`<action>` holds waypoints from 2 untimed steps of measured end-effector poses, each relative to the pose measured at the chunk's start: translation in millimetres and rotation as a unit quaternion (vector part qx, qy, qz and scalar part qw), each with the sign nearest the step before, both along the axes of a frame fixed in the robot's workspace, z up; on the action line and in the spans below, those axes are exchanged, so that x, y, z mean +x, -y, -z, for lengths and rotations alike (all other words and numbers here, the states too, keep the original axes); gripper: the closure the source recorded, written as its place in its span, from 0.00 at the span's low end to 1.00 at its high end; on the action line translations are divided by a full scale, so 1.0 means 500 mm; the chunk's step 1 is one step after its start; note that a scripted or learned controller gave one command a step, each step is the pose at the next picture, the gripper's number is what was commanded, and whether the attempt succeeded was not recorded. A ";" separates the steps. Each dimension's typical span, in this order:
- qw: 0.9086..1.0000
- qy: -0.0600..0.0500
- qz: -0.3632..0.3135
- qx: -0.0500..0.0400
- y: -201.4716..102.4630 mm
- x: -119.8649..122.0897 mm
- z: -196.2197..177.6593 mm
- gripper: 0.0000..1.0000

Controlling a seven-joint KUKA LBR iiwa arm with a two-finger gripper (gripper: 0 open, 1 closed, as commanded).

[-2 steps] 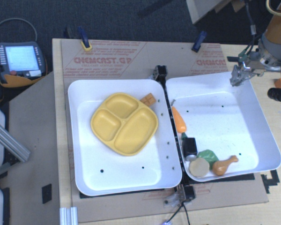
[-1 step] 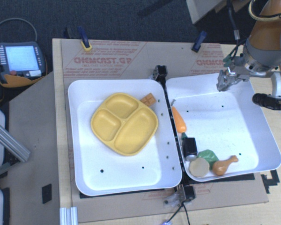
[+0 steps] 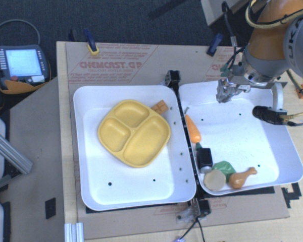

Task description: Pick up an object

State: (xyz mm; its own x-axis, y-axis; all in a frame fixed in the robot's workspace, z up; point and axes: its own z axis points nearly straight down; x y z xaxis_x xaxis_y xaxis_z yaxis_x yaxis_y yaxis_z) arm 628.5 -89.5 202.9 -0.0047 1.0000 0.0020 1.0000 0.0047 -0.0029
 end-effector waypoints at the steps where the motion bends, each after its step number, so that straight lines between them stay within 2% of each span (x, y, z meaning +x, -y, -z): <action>1: 1.000 -0.001 0.001 0.000 -0.088 -0.046 0.007 1.00; 2: 1.000 0.001 0.000 0.000 -0.190 -0.067 -0.024 1.00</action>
State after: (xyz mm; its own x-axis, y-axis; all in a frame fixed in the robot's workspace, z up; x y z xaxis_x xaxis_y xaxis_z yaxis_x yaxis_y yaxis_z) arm 595.0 5.3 215.1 -0.0042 1.0000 0.0015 1.0000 0.0042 -0.0019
